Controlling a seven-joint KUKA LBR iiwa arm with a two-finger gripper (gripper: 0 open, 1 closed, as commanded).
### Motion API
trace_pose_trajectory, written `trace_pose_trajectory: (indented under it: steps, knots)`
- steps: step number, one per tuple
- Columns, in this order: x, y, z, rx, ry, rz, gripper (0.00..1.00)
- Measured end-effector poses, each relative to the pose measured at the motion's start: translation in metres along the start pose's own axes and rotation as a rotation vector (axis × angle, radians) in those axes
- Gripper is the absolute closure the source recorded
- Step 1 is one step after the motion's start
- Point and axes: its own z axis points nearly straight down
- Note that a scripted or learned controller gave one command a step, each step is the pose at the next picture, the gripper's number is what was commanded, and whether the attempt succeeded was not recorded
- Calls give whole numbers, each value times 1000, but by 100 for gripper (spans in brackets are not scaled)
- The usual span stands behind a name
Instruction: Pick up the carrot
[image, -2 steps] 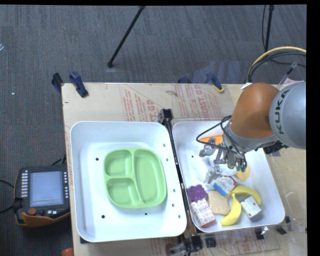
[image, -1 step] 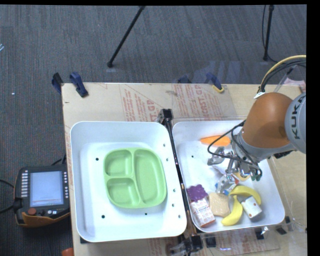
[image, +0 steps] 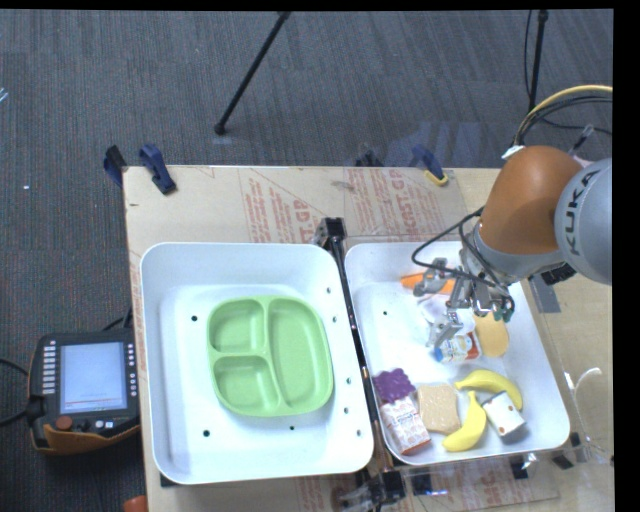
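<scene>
The floor (image: 120, 80) is dark grey carpet, and a handheld control pendant (image: 85, 388) with a pale screen lies on it beside the left edge of the desk (image: 250, 200). The desk is a brown board with red print, and blue clamps (image: 155, 168) sit at its far edge. The left bin (image: 160, 300) holds a green divided plate (image: 270, 355) in its middle. The right bin (image: 535, 400) holds, along its near edge, a purple grape bunch (image: 394, 383), a slice of bread (image: 438, 407) and two bananas (image: 478, 400). The carrot (image: 414, 281) lies near the far edge of the right bin, a small orange piece just left of the gripper. The arm (image: 535, 205) reaches in from the right, orange band uppermost, wrist bent down over the right bin. The gripper (image: 450, 325) hangs low above small items in the bin's middle; I cannot tell how its fingers stand.
</scene>
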Motion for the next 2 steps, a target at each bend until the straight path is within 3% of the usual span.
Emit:
trace_pose_trajectory:
  steps: [1, 2]
  knots:
    - [-2, 1, -11, -1, -4, -1, 100]
    - [-1, 1, -11, -1, -3, -1, 0]
